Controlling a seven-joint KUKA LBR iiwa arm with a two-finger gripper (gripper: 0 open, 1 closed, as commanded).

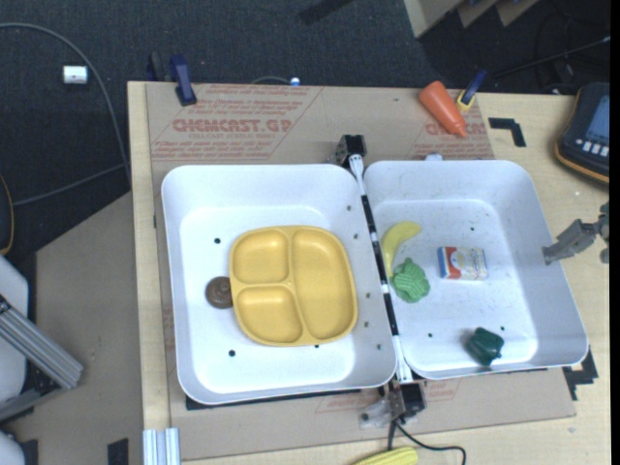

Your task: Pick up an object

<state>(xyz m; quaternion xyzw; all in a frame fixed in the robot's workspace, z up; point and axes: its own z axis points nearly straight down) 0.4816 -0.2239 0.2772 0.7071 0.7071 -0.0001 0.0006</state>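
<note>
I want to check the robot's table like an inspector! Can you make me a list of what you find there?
Surface: brown board bench bearing left white bin and right white bin.
Job's things: yellow divided plate and brown round disc in the left bin; yellow banana, green leafy toy, small red-and-white box, dark green block in the right.
Clutter: orange carrot-shaped toy on the bench.
Gripper: grey gripper at the right bin's rim, holding nothing.
Cables: white cable on the floor.
Surroundings: dark carpet.
</note>
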